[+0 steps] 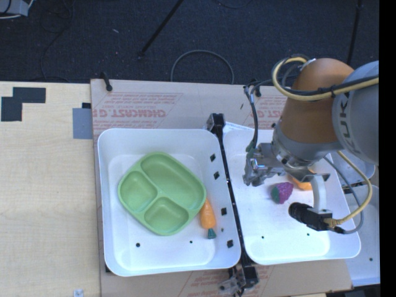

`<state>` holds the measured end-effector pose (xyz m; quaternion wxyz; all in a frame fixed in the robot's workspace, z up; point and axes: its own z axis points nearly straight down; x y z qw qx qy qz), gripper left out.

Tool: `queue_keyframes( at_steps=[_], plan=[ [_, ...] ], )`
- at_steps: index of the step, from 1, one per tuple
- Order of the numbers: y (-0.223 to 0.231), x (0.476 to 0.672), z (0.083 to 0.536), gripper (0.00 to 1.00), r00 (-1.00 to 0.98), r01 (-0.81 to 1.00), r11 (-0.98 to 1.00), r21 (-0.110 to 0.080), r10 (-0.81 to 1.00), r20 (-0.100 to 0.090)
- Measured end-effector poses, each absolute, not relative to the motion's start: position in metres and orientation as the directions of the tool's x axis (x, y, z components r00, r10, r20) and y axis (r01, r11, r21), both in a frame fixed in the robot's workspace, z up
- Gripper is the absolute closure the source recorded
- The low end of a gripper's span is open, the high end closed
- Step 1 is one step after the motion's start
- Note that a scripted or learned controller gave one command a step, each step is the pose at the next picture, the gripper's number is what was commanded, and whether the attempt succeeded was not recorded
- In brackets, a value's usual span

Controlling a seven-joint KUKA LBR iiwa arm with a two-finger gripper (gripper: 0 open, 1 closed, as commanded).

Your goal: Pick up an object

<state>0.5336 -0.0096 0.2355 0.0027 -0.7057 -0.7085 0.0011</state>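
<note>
cardboard [133, 111]: mirrored red print, unreadable | arm [359, 119]: "KU" lettering | hand [255, 173]: right bin [278, 240]

Bright even light, soft shadows, slightly grainy

The arm [346, 113] enters from the right side of the camera view, its grey link angled toward the centre. The orange band [318, 101] sits above the wrist and faces the camera. Below it, the grey wrist housing points downward and to the left. The tool [255, 173] hangs at the wrist's lower left end. Yellow cable loops run around the wrist.
</note>
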Motion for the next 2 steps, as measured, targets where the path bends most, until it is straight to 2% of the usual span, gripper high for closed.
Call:
queue_keyframes(
  at_steps=[2],
  plan=[
    [0.107,0.525,0.237,1.00,-0.006,1.000,0.006,-0.005,1.000,0.002]
  ],
)
